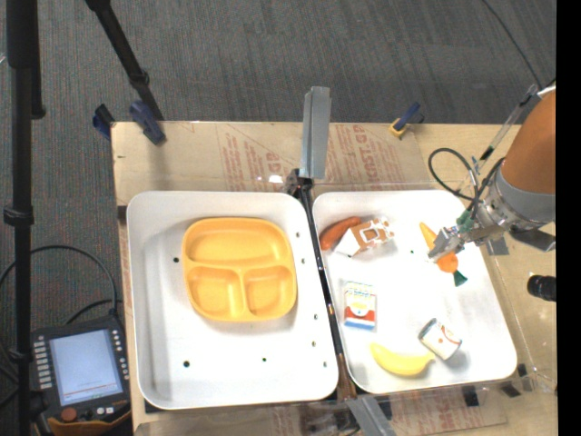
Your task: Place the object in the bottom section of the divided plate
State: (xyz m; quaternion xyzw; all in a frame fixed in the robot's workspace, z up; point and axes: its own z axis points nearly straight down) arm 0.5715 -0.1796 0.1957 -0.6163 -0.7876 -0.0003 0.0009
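ok, gripper point(451, 248) sits over the right bin point(495, 284) at a small orange carrot toy point(448, 262), we cannot tell if it's pinched or just touched. yellow divided plate point(241, 268) is well apart in the left bin point(154, 352). we'd confirm a firm hold, lift straight, then cross the rims to the plate's near section

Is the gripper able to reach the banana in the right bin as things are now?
Probably yes. The banana lies bare near the front of the right bin, with only a small can beside it, and the gripper hovers over that bin already.
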